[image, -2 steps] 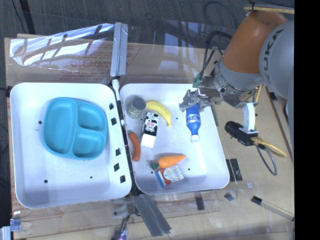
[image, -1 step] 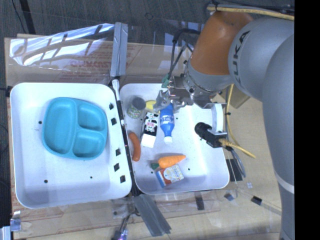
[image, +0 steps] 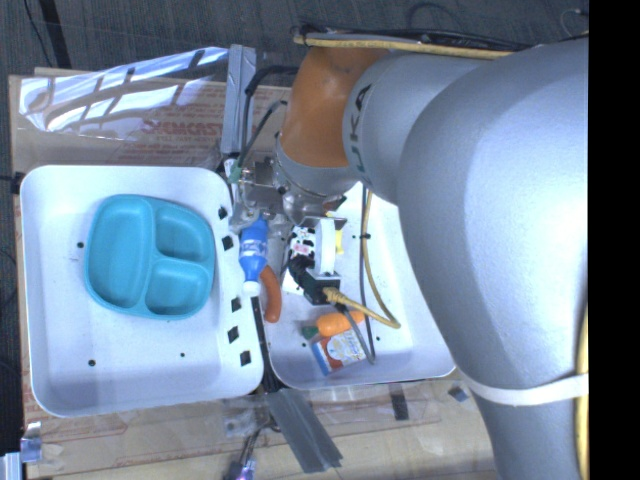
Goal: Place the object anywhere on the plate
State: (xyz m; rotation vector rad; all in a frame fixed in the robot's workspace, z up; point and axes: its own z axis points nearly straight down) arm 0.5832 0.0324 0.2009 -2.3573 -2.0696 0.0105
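Grey arm with orange band (image: pixel 320 108) reaches in from the right, bent down over the right white bin (image: pixel 425 353); claw (image: pixel 300 233) low at that bin's left side, cannot tell its state; small blue bottle (image: pixel 253 248) and orange sausage-shaped piece (image: pixel 270 294) just beside it; light-blue three-compartment plate (image: pixel 150 256) lies in the left white bin (image: pixel 60 348), well apart.
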